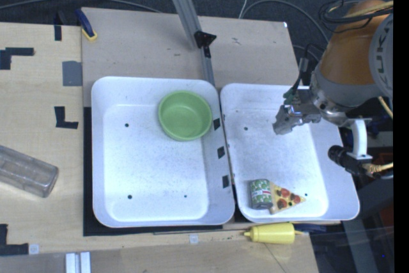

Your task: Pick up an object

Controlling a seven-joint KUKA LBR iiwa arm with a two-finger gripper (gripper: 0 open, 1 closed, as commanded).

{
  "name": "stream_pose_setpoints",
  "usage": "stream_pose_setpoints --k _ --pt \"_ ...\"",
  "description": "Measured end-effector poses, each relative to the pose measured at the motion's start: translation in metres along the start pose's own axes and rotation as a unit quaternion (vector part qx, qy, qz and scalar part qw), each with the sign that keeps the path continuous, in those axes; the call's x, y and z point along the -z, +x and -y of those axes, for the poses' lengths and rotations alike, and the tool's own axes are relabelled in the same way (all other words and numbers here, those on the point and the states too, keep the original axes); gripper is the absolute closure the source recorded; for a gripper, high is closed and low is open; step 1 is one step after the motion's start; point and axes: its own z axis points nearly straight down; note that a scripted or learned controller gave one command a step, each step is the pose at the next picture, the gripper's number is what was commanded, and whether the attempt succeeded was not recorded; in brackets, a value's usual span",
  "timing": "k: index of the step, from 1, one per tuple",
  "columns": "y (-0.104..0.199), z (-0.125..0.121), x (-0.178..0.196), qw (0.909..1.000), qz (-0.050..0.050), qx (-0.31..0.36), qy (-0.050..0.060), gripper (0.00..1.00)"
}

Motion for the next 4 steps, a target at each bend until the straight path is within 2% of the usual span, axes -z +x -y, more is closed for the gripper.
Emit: stream_pose_setpoints --k 2,4 --pt "0.097 -0.001 -0.020 1.0000 0.000 0.000 0.001 1.00" --pt "0.185 0.000 -0.025 1.0000 0.000 0.000 0.001 1.00"
